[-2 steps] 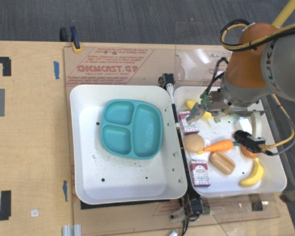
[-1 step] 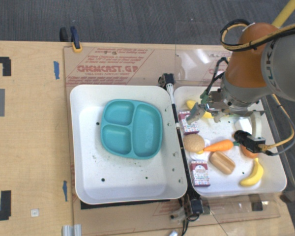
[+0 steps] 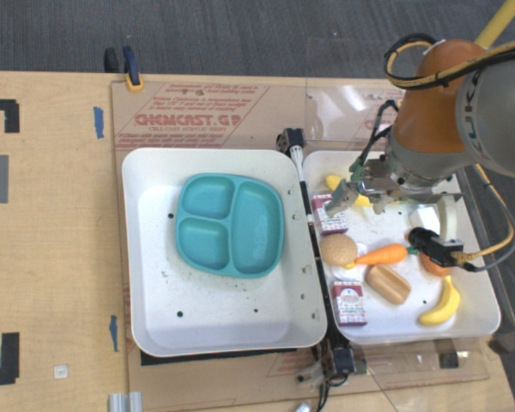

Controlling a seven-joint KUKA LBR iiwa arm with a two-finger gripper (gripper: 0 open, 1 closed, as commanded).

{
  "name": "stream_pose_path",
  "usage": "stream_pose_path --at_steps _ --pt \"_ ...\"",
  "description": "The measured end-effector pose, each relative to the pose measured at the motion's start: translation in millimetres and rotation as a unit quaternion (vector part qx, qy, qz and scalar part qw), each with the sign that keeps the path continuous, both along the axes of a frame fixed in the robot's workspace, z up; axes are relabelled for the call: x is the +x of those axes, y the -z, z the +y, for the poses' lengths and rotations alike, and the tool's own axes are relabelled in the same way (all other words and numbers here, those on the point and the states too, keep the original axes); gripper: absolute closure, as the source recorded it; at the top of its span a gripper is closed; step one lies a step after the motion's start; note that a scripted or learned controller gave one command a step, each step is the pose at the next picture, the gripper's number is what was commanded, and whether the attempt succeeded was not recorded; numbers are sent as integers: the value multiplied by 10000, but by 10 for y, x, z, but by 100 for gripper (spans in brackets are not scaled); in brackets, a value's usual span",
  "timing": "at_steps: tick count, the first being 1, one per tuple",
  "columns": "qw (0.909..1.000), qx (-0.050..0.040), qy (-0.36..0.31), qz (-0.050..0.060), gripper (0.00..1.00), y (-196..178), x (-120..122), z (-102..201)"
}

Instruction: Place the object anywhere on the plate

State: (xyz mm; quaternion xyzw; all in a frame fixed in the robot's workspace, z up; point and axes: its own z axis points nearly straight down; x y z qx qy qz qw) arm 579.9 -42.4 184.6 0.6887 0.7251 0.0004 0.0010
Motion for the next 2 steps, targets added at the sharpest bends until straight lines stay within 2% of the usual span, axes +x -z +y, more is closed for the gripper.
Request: stream_pose_path --at_steps 2 --pt "10000 0 0 0 0 0 0 0"
